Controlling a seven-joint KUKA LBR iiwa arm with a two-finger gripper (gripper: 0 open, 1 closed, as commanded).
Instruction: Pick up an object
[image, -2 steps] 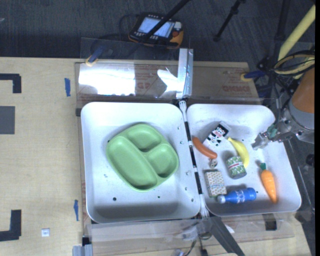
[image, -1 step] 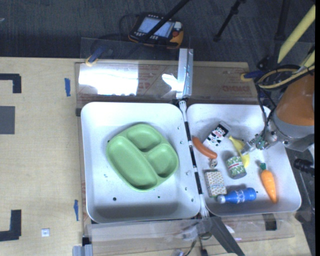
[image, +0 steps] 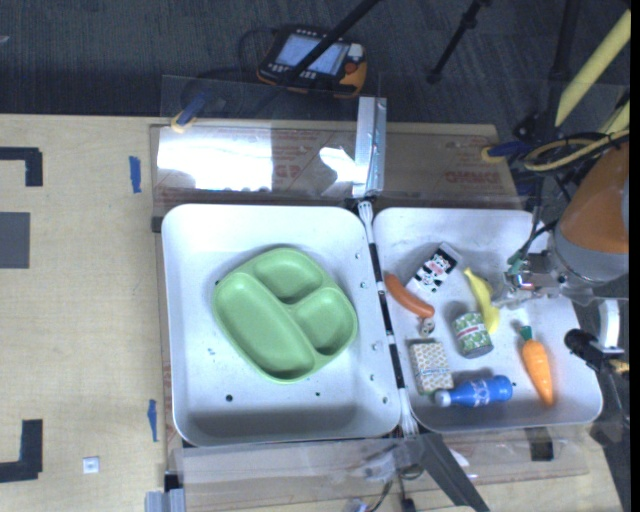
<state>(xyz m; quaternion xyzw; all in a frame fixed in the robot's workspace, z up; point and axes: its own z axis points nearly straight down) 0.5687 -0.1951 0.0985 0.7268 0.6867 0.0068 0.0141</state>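
A light wooden surface (image: 70, 330) carries two shallow white bins side by side. The left bin (image: 190, 250) holds a green divided plate (image: 285, 312), lying flat. Blue tape marks (image: 135, 173) and black corner marks (image: 25, 165) dot the surface. Beyond its far edge, a handheld control pendant (image: 312, 58) lies on dark floor.

No text, brand or number can be read anywhere here. The strip of board (image: 450, 172) behind the bins, at the upper middle of the frame, carries faint reddish printing too blurred to make out. The small screen of the handheld device (image: 310, 55) at the top centre glows, but its contents are illegible as well.
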